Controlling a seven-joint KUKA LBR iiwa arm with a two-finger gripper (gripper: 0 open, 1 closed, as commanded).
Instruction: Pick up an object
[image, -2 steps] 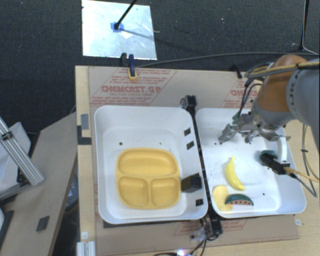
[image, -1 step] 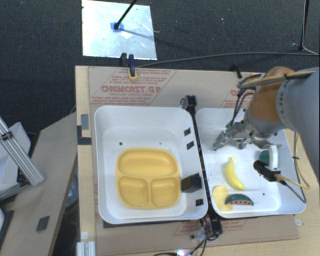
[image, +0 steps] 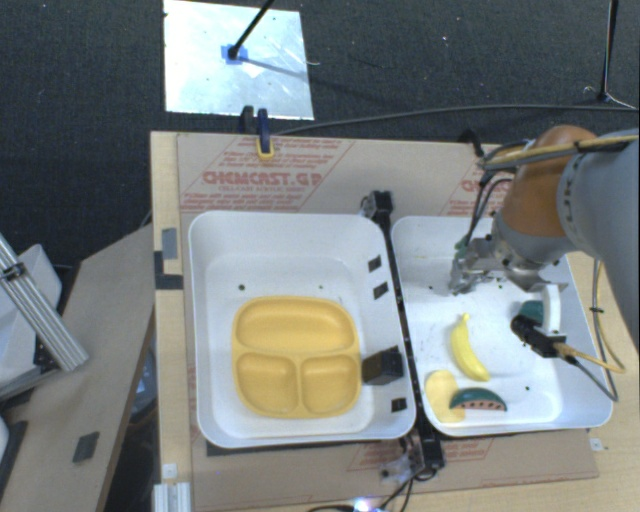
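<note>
Step in hand: approach for a grasp inside the right bin (image: 570, 385). Locate the hand (image: 467, 275) low over the bare rear floor of that bin, near the central divider; treat its opening as unknown, not discernible from this angle; no object visible in its grasp.

Locate the likeliest target, the banana (image: 467, 348), lying flat just in front of the hand and apart from it, long axis roughly front to back; note the watermelon slice (image: 478, 402) resting against a pale yellow round piece (image: 438, 385) at the front corner, close to the banana's near end. Leave the yellow divided plate (image: 297, 357) in the left bin (image: 215, 290) alone; probably too wide and flat for a pinch.

Centre over the banana's middle; turn the wrist to close across the short width, not along the length; descend straight; keep clear of the divider and the neighbouring pieces; close gently against probable slip on the smooth curved skin; lift only after confirming a firm hold.
</note>
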